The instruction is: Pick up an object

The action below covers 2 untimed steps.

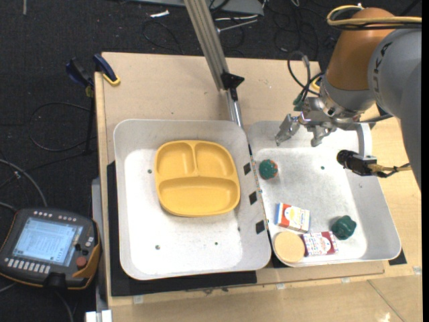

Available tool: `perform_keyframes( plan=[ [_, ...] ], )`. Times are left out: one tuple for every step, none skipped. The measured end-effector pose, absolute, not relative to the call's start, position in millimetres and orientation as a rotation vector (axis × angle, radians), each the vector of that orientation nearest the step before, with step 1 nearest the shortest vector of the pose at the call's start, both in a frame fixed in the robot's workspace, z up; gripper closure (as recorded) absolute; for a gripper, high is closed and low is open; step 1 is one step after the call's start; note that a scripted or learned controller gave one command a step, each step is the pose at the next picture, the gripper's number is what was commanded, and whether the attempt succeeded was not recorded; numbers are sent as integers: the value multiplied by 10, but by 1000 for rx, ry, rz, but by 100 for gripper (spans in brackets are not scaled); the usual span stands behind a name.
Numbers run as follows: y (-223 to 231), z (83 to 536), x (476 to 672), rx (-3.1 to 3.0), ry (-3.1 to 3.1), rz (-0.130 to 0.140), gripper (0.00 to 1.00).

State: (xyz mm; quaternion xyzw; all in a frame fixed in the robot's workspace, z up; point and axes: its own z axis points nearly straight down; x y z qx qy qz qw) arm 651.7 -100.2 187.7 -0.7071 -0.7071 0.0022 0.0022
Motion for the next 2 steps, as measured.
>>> perform_keyframes(
  plan=[
    [-1013, 1440, 6487, -2220, -2219, 5, 0],
    [-1011, 1577, 6504, -2223, -2222, -1, 100]
  ],
)
